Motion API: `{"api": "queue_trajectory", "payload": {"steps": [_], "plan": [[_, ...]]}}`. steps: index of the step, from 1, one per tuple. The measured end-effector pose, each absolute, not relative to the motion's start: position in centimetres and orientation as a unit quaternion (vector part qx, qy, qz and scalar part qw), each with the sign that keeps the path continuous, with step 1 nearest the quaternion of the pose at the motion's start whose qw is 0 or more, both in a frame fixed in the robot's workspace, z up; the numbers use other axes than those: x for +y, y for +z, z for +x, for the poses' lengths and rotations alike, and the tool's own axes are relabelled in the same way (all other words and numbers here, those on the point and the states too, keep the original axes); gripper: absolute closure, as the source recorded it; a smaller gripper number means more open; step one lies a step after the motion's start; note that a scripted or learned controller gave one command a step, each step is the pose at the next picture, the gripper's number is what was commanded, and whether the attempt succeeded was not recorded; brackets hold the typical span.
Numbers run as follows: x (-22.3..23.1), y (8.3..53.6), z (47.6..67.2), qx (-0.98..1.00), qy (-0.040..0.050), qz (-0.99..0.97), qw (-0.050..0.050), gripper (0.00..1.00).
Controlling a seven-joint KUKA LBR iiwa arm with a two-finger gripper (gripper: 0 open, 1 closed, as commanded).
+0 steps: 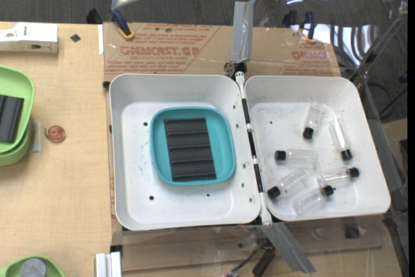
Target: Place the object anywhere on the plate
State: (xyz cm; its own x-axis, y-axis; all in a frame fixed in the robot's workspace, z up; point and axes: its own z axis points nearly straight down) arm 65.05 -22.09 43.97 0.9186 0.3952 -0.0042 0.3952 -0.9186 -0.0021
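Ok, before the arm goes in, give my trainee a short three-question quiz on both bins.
1. True or false: the teal plate lies in the right bin.
2. What do the clear vials have at one end? A) black caps B) red caps C) corks
3. What lies on the plate?

Key: 1 false, it lies in the left bin. 2 A. 3 A black ridged insert; no vial.
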Motion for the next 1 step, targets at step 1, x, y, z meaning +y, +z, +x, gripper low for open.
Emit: {"api": "queue_trajectory", "payload": {"steps": [1], "plan": [[-22.09,43.96,65.06,-0.202,0.0023,-0.979,0.001,0.0]]}}
